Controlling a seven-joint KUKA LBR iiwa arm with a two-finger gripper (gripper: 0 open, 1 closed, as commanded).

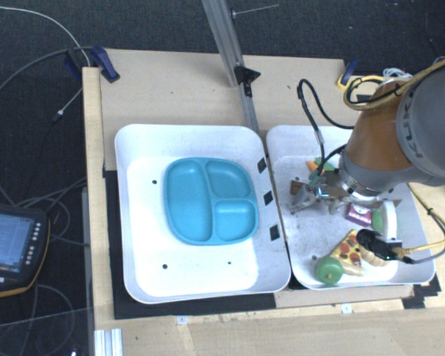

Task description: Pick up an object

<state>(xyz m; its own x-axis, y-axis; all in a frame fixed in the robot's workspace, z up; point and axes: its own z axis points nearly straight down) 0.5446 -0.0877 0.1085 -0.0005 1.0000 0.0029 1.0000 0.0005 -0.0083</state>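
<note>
The end effector (pixel 302 196), grip state unclear, hangs up-left of the pizza slice (pixel 350 251).

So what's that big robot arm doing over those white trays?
The robot arm is reaching into the right bin, trying to pick something up. Its hand sits low over a bare spot there. A pizza slice toy and a green apple lie near the front corner. The left bin holds a blue divided plate.

Smooth, slightly glossy blue plastic on the divided plate (pixel 210 200), matt white plastic on both bins (pixel 133 199), a pale raw-wood bench (pixel 170 87) over dark rough carpet (pixel 30 87), and a brushed-metal rail (pixel 219 21) gleaming above.
</note>
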